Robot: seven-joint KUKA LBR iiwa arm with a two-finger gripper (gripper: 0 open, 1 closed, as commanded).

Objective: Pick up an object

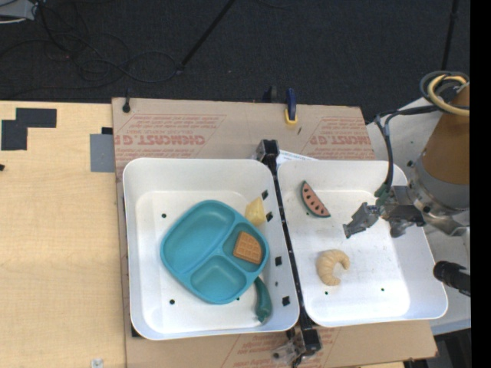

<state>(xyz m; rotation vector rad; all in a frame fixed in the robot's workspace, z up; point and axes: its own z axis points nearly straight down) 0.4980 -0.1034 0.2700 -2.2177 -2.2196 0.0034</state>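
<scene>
Evidently the approach step is in hand: the gripper [360,222] hovers over the right bin [418,301] near its right edge, and whether it is open I cannot tell. The croissant [332,267] lies near the bin's middle, the watermelon slice [314,200] toward its far-left corner. Next comes lowering squarely over one of them.

Both bins [146,205] look smooth white plastic; the teal plate [196,244] is glossy plastic. Brown cardboard [207,133] lies beneath, pale wood bench [54,244] left.
</scene>
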